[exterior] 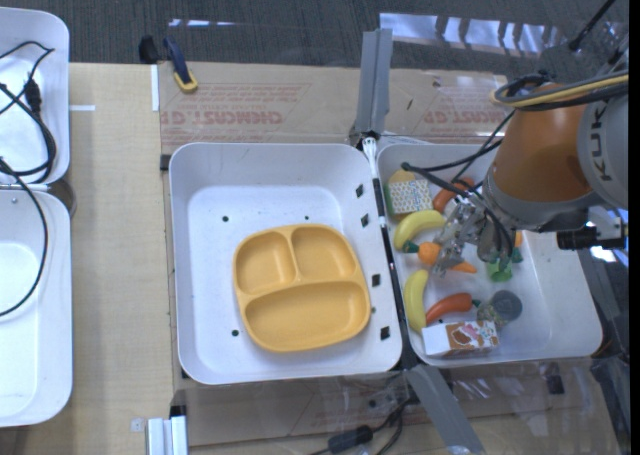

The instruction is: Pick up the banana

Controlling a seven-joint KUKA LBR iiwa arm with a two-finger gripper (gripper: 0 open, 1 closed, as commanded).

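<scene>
Light: bright, even, from overhead.
Shadows: soft, short, under the yellow tray (pixel 300 286).
Glare: white bins (pixel 200 343) nearly blown out; sheen on clear sheet, top right.
Focus: sharp generally; arm slightly soft.

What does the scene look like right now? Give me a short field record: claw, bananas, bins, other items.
claw: low in the right bin, over the heap of toy food; finger state unclear
banana 1: curved, near the bin's left wall, left of the claw
banana 2: below banana 1, lying more upright along the left wall
held: nothing seen between the fingers
left bin: holds a yellow divided plate
other items: carrot, small box, grey round piece
</scene>
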